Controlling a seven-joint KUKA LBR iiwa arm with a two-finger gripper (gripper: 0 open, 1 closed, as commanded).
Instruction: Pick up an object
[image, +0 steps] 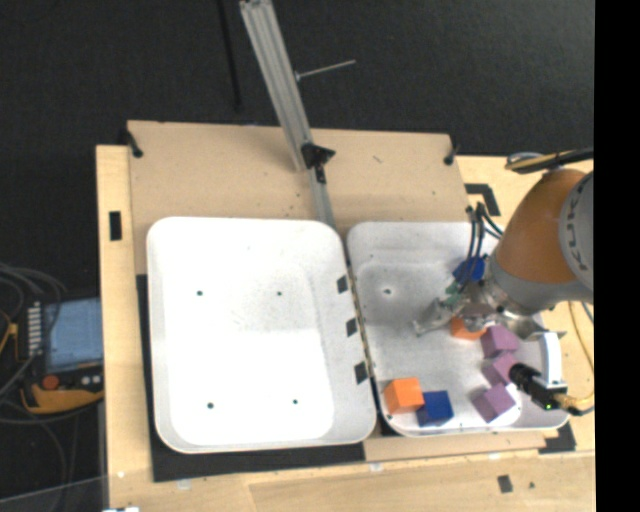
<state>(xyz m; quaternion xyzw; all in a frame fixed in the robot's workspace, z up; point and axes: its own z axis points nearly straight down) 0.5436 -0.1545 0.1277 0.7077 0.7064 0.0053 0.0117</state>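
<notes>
Hand (452, 312) is low in the right-hand shallow white bin (400, 255), under the grey arm with the orange band (540, 245). Metal parts blur together at the tip, so I can't tell whether it's apart, together, or clamped on anything.

Nearest candidate: small orange piece (466, 328), just beside the hand on its lower-right, partly hidden by the wrist. Shape unclear, long axis not readable. My read: this is the likely target, and the move is a short shift toward the bin's right wall and down.

Other contents of that bin, all toward the near edge:
- three purple blocks: one (499, 340) just past the orange piece, one (500, 369) below it, one (493, 402) by the near right corner
- orange cube (404, 394) and blue cube (435, 408), touching, well apart from the hand on the lower-left

Risk: the purple blocks crowd the orange piece, so a closing grip could snag a neighbour.

Left-hand shallow white bin (245, 330) sits alongside on the table (400, 148).
</notes>
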